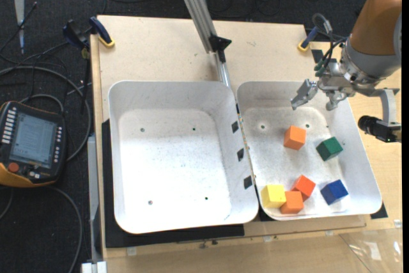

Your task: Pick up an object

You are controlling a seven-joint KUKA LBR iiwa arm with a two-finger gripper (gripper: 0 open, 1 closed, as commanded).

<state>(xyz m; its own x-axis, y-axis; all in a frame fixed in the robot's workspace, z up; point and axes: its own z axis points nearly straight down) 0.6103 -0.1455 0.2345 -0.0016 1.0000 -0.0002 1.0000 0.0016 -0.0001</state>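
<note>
Several small blocks lie in the right bin [271, 96]: an orange cube [294, 137] near its middle, a green cube [330, 148] to its right, and along the front a yellow cube [274, 195], an orange cube [293, 202], a red-orange cube [305, 185] and a blue cube [333, 191]. My gripper [319, 97] hangs over the bin's back part, above and behind the middle orange cube and apart from it. Its two fingers are spread, with nothing between them.
The left bin [128, 105] sits beside the right one, sharing a middle wall. A metal pole [195, 3] slants over the bench's back. Clamps [102, 32] hold the board's corners. A pendant [32, 144] and cables lie on the floor at left.
</note>
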